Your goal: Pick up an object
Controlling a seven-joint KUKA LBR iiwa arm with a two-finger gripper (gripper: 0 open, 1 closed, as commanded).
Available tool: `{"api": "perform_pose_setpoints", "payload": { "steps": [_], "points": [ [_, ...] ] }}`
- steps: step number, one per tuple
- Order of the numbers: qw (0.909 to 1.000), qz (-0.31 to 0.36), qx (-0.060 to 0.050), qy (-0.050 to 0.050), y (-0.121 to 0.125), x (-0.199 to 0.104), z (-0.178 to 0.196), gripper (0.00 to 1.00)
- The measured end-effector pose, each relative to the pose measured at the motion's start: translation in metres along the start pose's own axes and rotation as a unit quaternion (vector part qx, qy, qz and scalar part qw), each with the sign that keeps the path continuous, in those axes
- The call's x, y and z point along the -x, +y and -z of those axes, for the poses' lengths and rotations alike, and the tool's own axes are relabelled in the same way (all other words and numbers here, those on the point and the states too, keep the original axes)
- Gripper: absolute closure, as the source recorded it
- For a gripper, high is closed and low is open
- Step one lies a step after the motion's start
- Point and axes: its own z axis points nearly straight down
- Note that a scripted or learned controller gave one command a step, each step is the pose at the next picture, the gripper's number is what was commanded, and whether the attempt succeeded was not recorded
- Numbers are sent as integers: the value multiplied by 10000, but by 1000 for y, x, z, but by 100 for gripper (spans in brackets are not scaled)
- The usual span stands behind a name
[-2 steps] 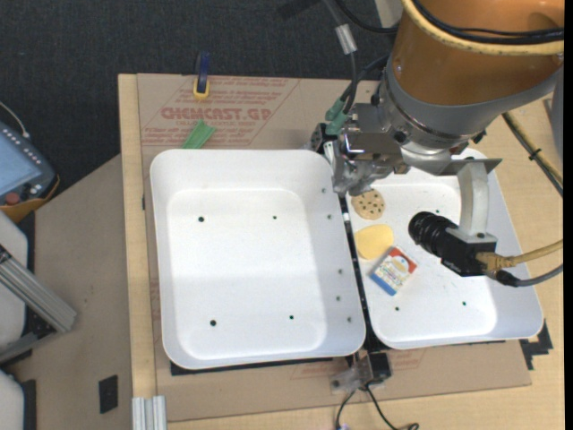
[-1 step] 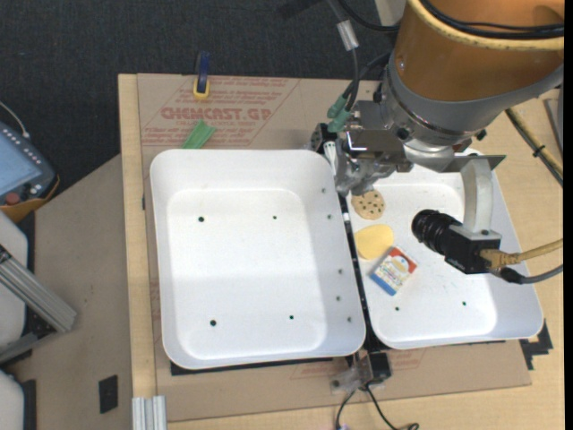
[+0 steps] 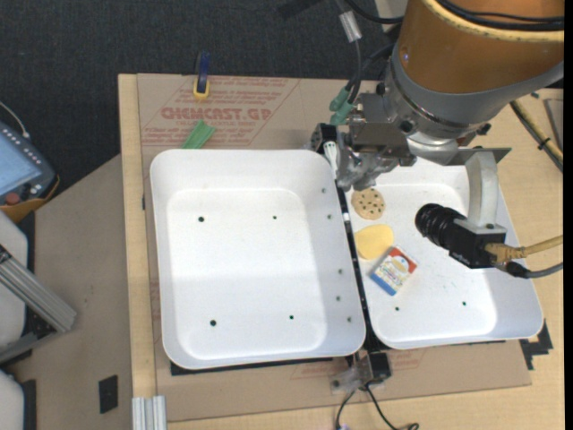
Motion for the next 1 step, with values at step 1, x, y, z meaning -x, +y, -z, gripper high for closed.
{"api": "perform_pose_setpoints", "payload": {
  "steps": [1],
  "points": [
    [10000,6,10,-2,1,-1,10,100]
  ]
}}
